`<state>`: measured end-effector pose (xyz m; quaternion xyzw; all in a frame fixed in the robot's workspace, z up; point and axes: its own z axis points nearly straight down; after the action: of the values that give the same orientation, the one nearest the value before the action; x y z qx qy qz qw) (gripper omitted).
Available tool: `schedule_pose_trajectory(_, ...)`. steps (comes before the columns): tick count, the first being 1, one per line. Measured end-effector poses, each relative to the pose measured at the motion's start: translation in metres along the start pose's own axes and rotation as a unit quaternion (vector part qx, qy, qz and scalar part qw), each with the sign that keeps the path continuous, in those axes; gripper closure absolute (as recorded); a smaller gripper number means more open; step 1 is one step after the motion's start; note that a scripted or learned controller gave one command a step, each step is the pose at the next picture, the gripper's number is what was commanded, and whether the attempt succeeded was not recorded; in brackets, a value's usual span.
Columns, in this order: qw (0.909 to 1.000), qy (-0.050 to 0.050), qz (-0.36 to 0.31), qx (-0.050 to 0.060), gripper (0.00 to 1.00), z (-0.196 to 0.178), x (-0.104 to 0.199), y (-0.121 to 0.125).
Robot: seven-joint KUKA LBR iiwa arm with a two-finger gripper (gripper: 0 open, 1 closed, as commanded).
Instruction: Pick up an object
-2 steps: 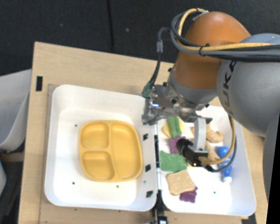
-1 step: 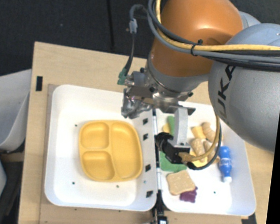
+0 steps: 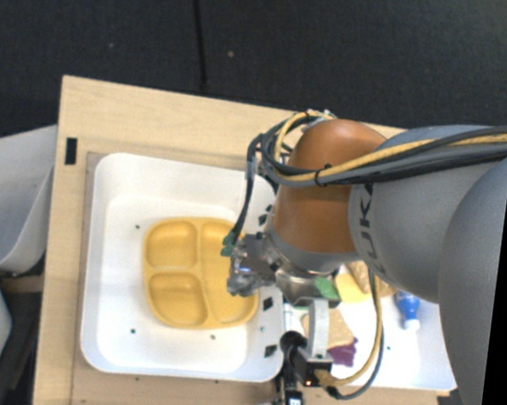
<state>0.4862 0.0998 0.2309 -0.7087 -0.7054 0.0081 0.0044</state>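
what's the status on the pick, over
Gripper low over left bin, at right edge of yellow divided tray. Nothing seen held. Arm covers much of right bin; blue item and purple item peek out there.

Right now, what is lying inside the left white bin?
A yellow divided tray lies in the left white bin. The arm covers the tray's right edge, so anything there is hidden.

A pale wooden surface (image 3: 154,110) stands against a dark floor, its bare top showing along the far edge and down the left side. Two shallow white bins sit directly on it, side by side. The left bin (image 3: 112,253) lies in plain sight, its rim just beside the surface's left margin. The right bin (image 3: 423,354) is mostly hidden beneath the arm, so its outline is hard to make out.
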Motion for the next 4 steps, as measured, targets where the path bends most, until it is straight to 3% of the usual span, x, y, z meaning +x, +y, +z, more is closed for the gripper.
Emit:
schedule_pose_trajectory(1,0.9998,0.005,-0.004,-0.019,1.00,-0.182,0.007,0.030)
schedule_pose_trajectory(2,0.9998,0.006,-0.006,-0.019,1.00,-0.331,0.051,0.043)
schedule_pose_trajectory(3,1.0000,0.000,0.002,-0.005,1.00,-0.239,-0.036,0.079)
schedule_pose_trajectory(4,1.0000,0.002,-0.001,-0.004,1.00,-0.164,-0.061,0.017)
